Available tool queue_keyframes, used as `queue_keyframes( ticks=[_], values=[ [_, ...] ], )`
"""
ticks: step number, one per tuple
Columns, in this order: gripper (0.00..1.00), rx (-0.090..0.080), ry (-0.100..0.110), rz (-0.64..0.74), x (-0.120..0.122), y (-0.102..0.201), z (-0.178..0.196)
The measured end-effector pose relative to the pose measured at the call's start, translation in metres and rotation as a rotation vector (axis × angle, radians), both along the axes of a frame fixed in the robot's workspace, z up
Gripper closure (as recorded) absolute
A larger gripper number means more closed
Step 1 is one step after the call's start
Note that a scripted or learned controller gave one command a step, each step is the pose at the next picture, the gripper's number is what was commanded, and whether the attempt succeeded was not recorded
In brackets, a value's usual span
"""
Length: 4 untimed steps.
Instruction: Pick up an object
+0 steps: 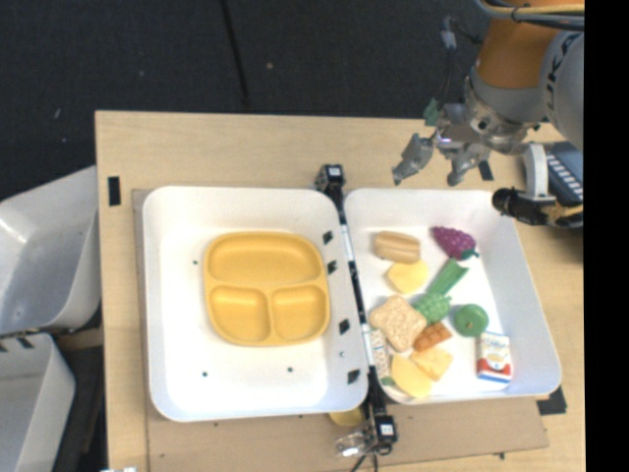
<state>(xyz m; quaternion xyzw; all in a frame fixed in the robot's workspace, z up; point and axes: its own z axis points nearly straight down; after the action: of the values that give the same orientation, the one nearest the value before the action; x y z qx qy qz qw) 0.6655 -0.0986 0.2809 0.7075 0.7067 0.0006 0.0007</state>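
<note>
My gripper [433, 169] hangs open over the bench just beyond the far rim of the right bin [521, 264], with nothing between its fingers. In that bin lie toy foods: a tan bread roll [396, 246], purple grapes [452, 239], a yellow slice [408, 277], a green vegetable [441, 289], a round green piece [470, 320], a speckled cracker [396, 323], an orange carrot [430, 338], a cheese wedge [433, 363] and a small milk carton [493, 355]. The roll and the grapes lie closest to the gripper.
The left bin [177, 362] holds a yellow divided plate [265, 286]. A black clip [330, 176] sits at the far end of the seam between the bins. Bare wooden bench [246, 146] lies behind both bins.
</note>
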Motion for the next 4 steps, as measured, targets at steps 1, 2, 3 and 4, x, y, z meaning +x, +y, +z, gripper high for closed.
queue_keyframes(
  ticks=[1, 2, 3, 4],
  values=[
    [0.0, 0.0, 0.013, 0.0, -0.034, -0.009, -0.118],
    [0.0, 0.0, -0.006, 0.01, 0.015, 0.073, -0.077],
    [0.0, 0.003, 0.004, 0.01, -0.044, 0.152, -0.065],
    [0.0, -0.002, 0.001, -0.001, -0.052, 0.149, -0.056]
  ],
)
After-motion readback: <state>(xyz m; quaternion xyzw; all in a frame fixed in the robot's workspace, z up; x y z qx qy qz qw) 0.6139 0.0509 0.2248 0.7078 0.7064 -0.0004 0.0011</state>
